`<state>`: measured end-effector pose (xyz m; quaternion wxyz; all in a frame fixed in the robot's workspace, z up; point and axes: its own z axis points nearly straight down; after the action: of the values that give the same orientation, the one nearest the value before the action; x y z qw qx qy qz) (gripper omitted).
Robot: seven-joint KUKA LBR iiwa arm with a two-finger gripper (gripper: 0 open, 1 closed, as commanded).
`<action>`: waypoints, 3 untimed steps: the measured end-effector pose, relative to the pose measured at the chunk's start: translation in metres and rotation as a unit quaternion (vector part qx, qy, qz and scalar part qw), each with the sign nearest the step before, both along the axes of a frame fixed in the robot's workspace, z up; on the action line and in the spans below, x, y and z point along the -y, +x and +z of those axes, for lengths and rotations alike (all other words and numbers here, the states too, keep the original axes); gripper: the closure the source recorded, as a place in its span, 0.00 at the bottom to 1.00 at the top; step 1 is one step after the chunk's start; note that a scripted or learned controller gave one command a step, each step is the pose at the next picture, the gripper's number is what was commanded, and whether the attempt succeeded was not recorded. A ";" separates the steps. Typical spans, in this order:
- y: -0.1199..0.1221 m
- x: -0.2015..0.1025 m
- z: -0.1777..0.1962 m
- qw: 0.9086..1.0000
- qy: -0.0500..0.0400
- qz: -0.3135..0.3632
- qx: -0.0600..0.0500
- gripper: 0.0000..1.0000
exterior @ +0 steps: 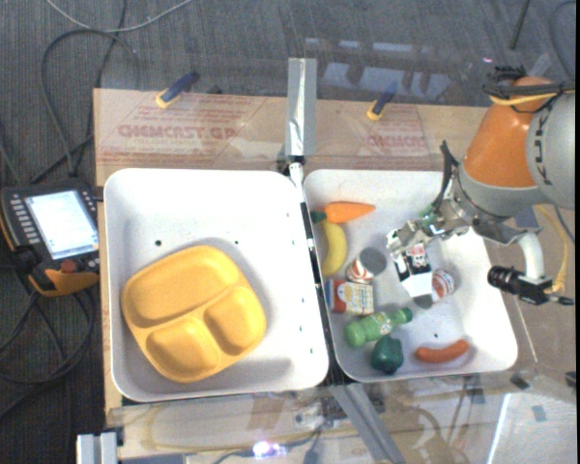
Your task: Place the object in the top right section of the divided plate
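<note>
Grey carpet, cardboard-topped bench, perhaps clear sheeting

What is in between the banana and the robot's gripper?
In the camera view, a small grey round disc lies on the bin floor between the banana and the gripper. White bin bottom shows around it.

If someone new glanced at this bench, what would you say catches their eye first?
Probably the yellow divided plate, lying alone in the left bin. Next comes the cluster of toy food in the right bin: a carrot and banana near its left wall, a green bottle and a sausage toward the front. The gripper hangs over that bin's middle.
</note>
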<state>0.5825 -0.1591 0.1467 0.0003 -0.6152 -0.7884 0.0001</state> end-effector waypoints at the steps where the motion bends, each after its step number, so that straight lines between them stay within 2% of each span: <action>1: -0.012 -0.073 0.048 0.999 0.000 0.044 0.000 1.00; 2: 0.022 -0.181 0.147 0.995 -0.001 0.104 0.000 1.00; 3: 0.025 -0.281 0.158 0.989 -0.001 0.146 0.000 1.00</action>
<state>0.6077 0.1216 0.3050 -0.0002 -0.4934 -0.8698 0.0007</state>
